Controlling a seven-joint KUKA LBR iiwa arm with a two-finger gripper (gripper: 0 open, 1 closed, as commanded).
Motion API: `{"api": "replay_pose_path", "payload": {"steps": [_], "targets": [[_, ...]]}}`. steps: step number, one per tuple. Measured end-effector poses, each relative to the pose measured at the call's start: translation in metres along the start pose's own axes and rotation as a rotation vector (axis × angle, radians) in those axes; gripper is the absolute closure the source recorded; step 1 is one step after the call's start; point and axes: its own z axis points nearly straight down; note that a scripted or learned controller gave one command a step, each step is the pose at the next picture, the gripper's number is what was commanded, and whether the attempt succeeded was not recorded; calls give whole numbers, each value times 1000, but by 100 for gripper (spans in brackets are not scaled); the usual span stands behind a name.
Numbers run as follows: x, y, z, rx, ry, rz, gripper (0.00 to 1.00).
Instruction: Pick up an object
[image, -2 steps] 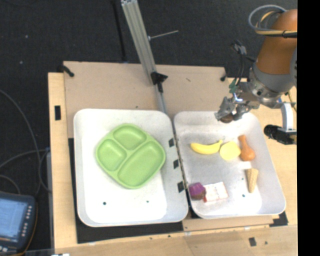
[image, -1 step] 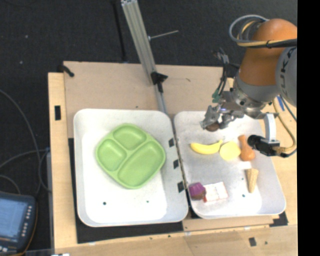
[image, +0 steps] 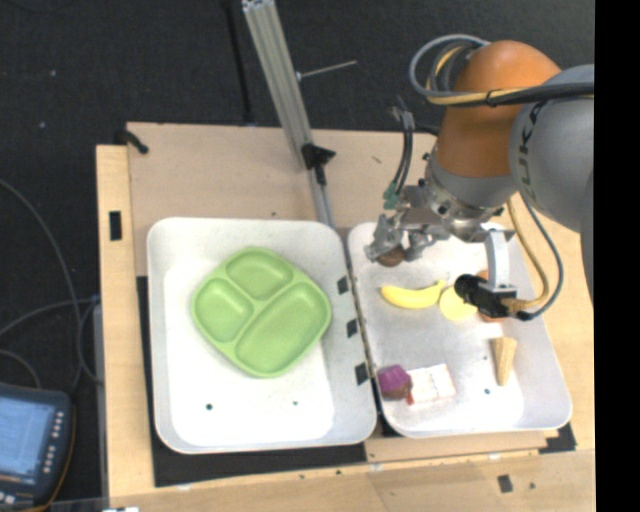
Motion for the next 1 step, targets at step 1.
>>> {"api": "replay_pose_path", "payload": {"steps": [1], "targets": [[57, -11, -5, 0, 1, -2, 100]]}}
